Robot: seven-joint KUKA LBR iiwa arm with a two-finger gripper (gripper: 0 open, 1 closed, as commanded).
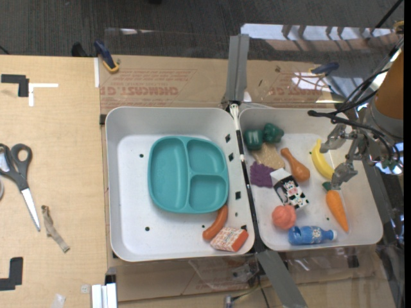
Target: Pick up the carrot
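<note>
- Two white bins sit side by side on the counter (51,172): the left bin (122,191) holds a teal divided plate (189,174), and the right bin (366,230) holds most of the toys.
- Carrot (337,210): lies at the right side of the right bin, its green top toward the upper left and its orange tip toward the lower right.
- End effector (340,156): hangs at the right of the frame over the right bin, its two fingers spread apart with nothing between them; the lower finger (345,172) ends just above the carrot's green top.
- Banana (320,160): lies just left of the end effector.
- Blue bottle (311,235): lies near the bin's bottom edge, left of the carrot's tip.
- Scissors (19,178): rest on the counter at the far left of the frame.
</note>
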